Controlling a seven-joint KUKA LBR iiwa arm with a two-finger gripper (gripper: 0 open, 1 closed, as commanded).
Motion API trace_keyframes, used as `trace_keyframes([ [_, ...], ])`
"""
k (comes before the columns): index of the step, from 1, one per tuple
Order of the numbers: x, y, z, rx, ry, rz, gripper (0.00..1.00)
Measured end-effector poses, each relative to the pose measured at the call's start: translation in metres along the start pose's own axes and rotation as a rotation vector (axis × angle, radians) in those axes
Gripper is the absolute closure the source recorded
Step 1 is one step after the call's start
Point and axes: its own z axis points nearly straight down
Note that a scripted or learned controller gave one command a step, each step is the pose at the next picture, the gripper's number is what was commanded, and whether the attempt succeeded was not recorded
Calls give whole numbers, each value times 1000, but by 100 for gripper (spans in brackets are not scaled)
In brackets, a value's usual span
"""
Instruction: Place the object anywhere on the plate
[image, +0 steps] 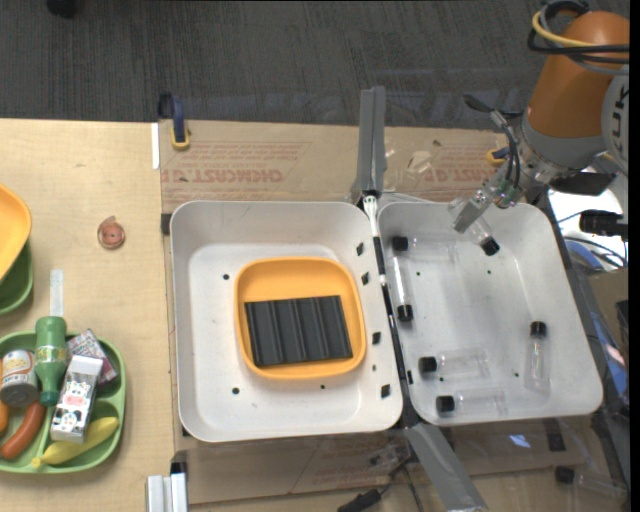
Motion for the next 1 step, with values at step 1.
trace_keyframes([
  [1,-16,-19,-28,-2,-3,-83,100],
])
